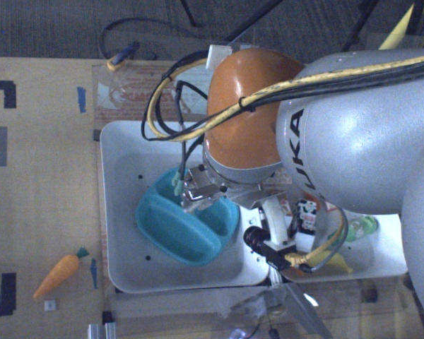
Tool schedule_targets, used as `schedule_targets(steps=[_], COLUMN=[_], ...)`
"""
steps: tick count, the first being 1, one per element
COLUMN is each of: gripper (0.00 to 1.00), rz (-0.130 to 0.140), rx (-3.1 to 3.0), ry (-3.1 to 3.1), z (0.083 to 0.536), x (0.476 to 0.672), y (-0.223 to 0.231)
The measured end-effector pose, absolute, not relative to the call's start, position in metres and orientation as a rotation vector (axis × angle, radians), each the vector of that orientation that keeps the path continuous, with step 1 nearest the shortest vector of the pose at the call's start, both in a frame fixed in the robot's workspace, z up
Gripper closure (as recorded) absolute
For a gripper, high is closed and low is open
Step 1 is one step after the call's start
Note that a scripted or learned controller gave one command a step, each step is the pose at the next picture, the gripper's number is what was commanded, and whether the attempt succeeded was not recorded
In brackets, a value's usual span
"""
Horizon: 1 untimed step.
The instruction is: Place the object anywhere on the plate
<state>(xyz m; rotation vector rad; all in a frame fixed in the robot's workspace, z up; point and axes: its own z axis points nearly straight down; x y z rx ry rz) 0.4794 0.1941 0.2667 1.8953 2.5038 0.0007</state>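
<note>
- Setting: a pale wooden bench [35,189] with black and blue tape marks, set against a dark carpeted floor that carries cables and stand legs along the top of the view.
- White bin [120,189]: a shallow tray lying beneath and around the claw; its bare floor extends to the claw's left.
- Arm [353,133]: a grey KUKA body with an orange band [247,104], entering from the right; yellow and black cables loop over the band.
- Claw [198,193]: suspended directly over the plate's upper right edge; whether it is open, closed or gripping anything cannot be told, as the wrist hides it.
- Plate [187,224]: a teal, two-compartment dish, below and left of the claw.
- Toy carrot [56,274]: orange with a green top, on the bench outside the bin, well apart to the claw's lower left.
- Small objects [307,217]: clustered in the bin to the claw's right, partly hidden by the arm; kinds indistinct.
</note>
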Motion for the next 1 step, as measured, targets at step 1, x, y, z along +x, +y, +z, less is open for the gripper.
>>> schedule_targets(steps=[1], gripper=[1.00], rz=[-0.004], rx=[1.909], ry=[2.497], z=[0.2124], x=[0.4786], y=[0.2179])
